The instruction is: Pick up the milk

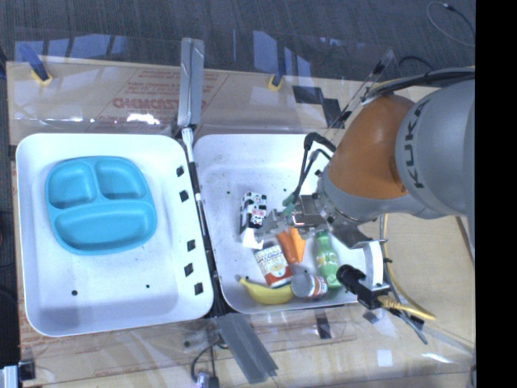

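Gripper point(284, 217) hovered at milk carton's point(254, 211) 3 o'clock, positioned for grasp; finger state indeterminate. Banana point(265, 292) lay at carton's 6 o'clock.

From my seat, right bin point(212, 176): upper-left floor open, easy way in from above. Clutter packs the lower right — milk carton point(254, 210) at the pile's left edge, carrot point(291, 245) and green bottle point(326, 257) just beside, a red-labelled packet point(272, 263), banana point(266, 291) along the near wall. The arm point(404, 156) covers the bin's right side and blocks that approach. Left bin point(32, 241): blue divided plate point(98, 202) fills the upper half, lower floor free.
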`<state>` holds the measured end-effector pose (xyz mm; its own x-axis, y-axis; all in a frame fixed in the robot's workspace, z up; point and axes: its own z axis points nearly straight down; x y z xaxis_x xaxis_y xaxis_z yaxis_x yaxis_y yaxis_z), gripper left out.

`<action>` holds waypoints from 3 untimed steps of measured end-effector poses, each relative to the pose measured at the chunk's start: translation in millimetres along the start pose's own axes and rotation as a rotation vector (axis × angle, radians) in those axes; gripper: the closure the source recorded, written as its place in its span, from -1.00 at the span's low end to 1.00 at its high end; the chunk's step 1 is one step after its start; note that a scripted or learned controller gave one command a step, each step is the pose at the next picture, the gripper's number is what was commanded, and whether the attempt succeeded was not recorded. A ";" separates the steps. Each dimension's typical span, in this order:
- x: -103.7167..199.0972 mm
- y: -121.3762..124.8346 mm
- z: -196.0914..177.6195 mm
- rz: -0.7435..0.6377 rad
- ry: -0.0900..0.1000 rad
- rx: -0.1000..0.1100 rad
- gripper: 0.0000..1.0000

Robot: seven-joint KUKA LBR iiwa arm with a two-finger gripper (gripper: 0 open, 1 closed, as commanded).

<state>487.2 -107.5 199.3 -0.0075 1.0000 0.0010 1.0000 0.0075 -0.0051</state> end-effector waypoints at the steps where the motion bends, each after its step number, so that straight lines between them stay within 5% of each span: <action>1: 12.4 41.8 108.8 0.123 0.000 0.000 -1.00; 2: 6.4 68.9 107.4 0.180 0.000 -0.003 -1.00; 3: 7.4 48.9 108.6 0.073 0.001 0.001 -1.00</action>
<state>535.5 -99.6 90.5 0.0652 0.9979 0.0016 0.9979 -0.0651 -0.0062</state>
